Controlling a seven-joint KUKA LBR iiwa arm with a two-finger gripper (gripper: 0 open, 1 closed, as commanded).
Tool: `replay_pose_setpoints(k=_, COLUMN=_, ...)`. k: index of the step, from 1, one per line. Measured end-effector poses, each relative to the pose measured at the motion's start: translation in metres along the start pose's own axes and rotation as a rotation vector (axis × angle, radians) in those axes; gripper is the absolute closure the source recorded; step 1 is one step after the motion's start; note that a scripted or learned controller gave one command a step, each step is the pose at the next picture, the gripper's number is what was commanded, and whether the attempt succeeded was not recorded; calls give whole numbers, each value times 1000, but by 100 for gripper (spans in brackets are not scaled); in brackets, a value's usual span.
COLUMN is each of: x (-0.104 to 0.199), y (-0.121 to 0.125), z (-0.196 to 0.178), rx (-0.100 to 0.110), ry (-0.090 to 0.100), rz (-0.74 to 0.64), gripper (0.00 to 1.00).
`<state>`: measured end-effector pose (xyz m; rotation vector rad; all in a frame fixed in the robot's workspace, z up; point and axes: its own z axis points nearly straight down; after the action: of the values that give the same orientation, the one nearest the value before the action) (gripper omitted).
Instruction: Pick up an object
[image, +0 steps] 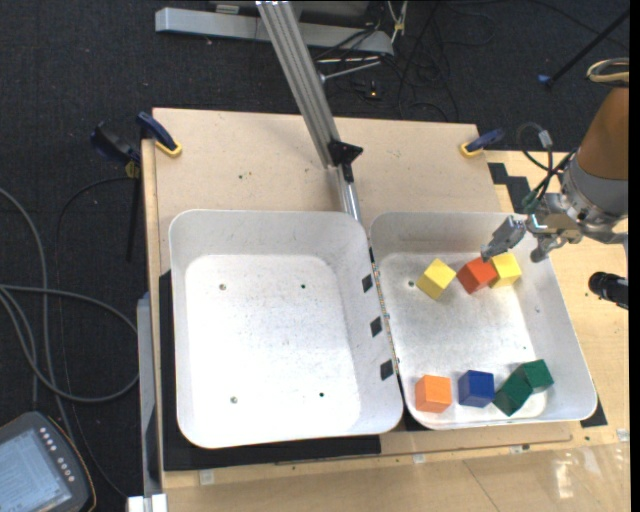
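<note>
Pincer spread open over the right bin's far edge, gripping nothing.
Red block sits between two yellow blocks just below the fingers; orange, blue, two green blocks line the near wall.

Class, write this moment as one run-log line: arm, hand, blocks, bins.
arm: right edge | hand: over right bin far side, nothing held | nearest: red block, yellow blocks beside it | left bin: no blocks
</note>
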<state>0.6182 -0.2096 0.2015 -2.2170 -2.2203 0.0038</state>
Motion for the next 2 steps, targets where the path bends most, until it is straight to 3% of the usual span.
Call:
replay_pose_setpoints(k=1, x=0, y=1, z=-3, rx=-3, ry=-2, rz=-2, gripper=0)
replay_pose_setpoints(k=2, x=-8, y=-2, z=57, rx=1, ry=-1, rz=3, gripper=0)
